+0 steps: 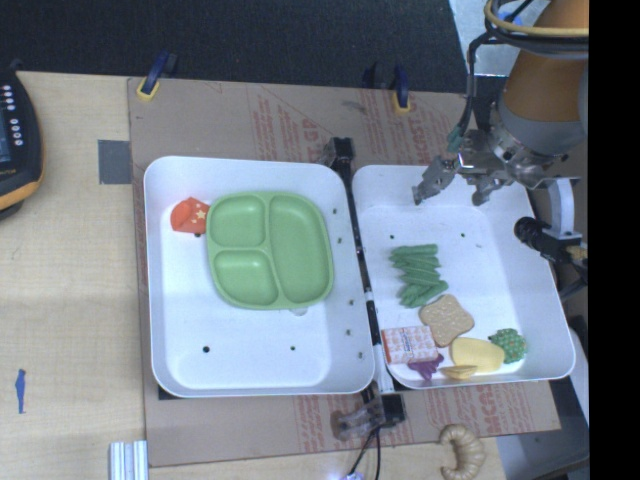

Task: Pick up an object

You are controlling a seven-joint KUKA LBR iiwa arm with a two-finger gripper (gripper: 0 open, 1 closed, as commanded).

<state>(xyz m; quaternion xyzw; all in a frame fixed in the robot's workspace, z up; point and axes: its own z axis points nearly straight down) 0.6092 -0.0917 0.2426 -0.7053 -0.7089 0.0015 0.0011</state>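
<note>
Hovering: the arm (545,63) reaches in over the far edge of the right bin (500,243), its claw (452,189) hanging above bare white floor with nothing between the fingers.
Claw: spread apart, one fingertip (421,196) toward the divider between the bins and the other toward the bin's right wall.
Things to pick: all lie nearer the front of the right bin. A bunch of green beans (416,272) sits near the middle; a slice of toast (446,317) lies just in front of it. Along the front edge sit a pink-and-white box (409,344), a purple piece (425,368), a yellow wedge (476,355) and a bit of broccoli (509,344), crowded close together.
Left bin: a green divided plate (270,248) lies in the left bin (250,368), with a small red piece (189,216) just beside it by the left wall.
Step in hand: I'd say this is the approach; no item has been chosen or touched yet.
Next move: the claw would need to travel toward the front of the bin and descend over one item. The beans look nearest and stand apart from the clutter, so they seem the easier target.
Risk: the front-edge pile is tight, so a grab there may nudge neighbours.
</note>
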